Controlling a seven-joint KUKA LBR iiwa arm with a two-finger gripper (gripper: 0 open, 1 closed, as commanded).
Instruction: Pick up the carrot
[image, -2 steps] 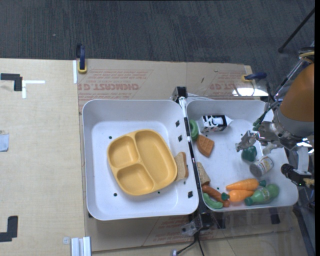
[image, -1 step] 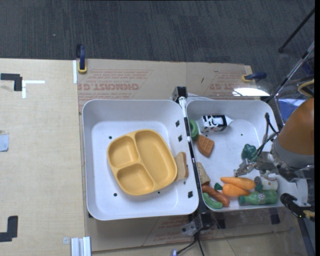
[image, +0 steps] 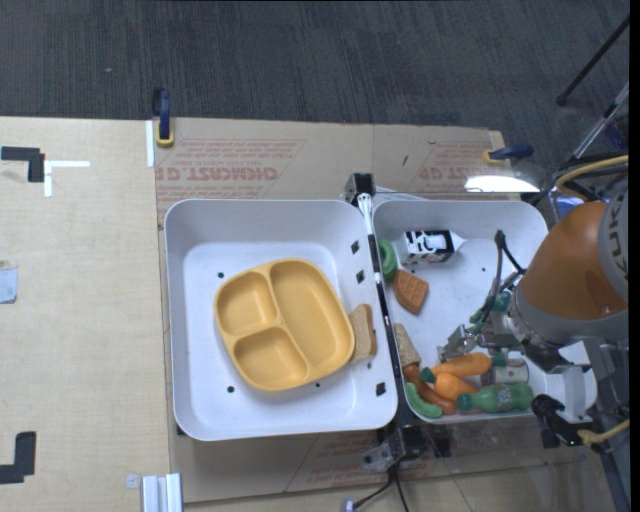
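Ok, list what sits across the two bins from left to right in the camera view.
Yellow divided plate → bread slice at the plate's right edge → cracker → carrot → gripper and orange-banded arm.

A: What sits in the left bin (image: 190, 330)?

B: A yellow divided plate (image: 283, 323), three compartments, near the bin's middle. A slice of toast (image: 363, 332) touches the plate's edge at three o'clock.

A: And the right bin (image: 450, 215)?

B: The gripper (image: 462, 343) hangs low over the heap at that bin's six o'clock. The carrot (image: 462, 366) lies just beneath it, orange, with green pieces (image: 497, 399) beside and under it. Whether the fingers close on anything, I cannot tell.

A: Anything else?

B: A brown wedge (image: 411, 290) toward nine o'clock of that bin, and a black-and-white item (image: 431, 244) at eleven. The arm's orange band (image: 572, 265) covers the three o'clock side.
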